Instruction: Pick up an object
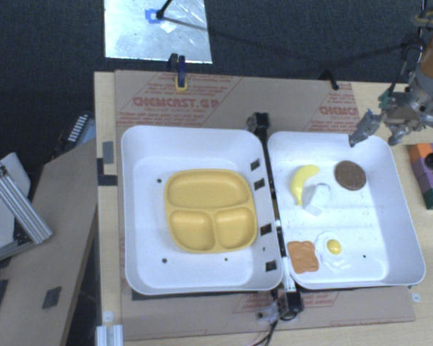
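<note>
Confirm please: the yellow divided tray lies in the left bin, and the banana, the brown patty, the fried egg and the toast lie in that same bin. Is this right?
Not quite. The camera view shows the yellow divided tray in the left bin, but the banana, brown patty, fried egg and toast lie in the right bin.

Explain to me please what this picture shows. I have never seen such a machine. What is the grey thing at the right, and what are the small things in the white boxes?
The picture comes from one camera fixed above a bench, looking down at a slant. The grey thing is a robot arm reaching in from the right; its gripper hangs over the far edge of the right bin, with jaws spread apart and nothing between them. The right bin contains toy food: a yellow banana, a brown round patty, a fried egg, an orange-brown piece like toast, and a small white piece I cannot identify. The left bin holds a yellow divided tray. The arm's job is to pick up one object.
</note>
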Robot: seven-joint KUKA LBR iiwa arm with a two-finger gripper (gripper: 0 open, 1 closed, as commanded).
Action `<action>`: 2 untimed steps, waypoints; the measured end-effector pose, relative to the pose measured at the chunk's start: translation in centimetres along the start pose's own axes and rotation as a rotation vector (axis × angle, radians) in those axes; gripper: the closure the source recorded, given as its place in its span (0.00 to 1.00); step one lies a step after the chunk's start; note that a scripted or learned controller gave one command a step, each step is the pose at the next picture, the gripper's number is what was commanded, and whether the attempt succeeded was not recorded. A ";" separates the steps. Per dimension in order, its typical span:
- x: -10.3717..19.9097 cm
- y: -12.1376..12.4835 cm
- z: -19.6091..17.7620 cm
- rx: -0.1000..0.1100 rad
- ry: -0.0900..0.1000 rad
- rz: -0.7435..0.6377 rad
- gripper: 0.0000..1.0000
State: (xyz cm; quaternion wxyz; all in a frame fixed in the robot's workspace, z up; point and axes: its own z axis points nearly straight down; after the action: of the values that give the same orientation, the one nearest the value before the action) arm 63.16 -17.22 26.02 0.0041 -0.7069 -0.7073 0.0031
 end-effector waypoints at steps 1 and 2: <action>0.1 0.2 -0.8 -0.012 -0.002 -0.003 0.00; 0.7 -0.5 4.2 -0.011 -0.002 -0.001 0.00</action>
State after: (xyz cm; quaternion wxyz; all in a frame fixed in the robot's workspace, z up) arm 62.63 -16.47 21.85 -0.0003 -0.7065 -0.7077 0.0001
